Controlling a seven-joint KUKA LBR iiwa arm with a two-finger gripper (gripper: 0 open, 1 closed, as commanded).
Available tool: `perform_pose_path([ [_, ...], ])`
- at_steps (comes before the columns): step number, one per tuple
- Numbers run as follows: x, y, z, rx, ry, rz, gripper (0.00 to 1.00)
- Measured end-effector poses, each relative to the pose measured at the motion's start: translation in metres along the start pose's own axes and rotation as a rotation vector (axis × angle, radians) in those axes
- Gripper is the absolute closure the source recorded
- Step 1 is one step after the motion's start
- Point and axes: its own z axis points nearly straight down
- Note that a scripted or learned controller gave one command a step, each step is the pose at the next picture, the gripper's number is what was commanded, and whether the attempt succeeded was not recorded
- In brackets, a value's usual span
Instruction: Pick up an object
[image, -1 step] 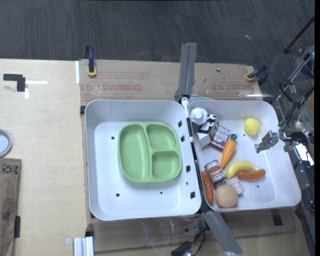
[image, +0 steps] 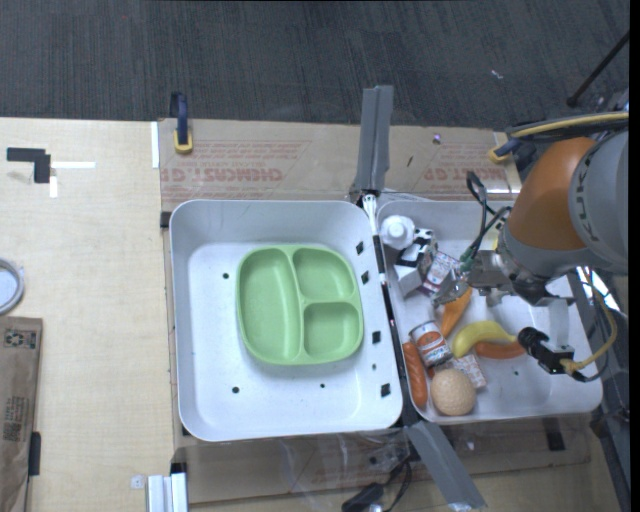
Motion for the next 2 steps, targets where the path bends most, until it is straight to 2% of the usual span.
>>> perform_pose_path([
  [1,-0.001,0.0,-0.009,0.001,0.0,0.003,1.0],
  [2,0.052,0.04,-0.1,0.0,-0.001,-0.061,1.0],
])
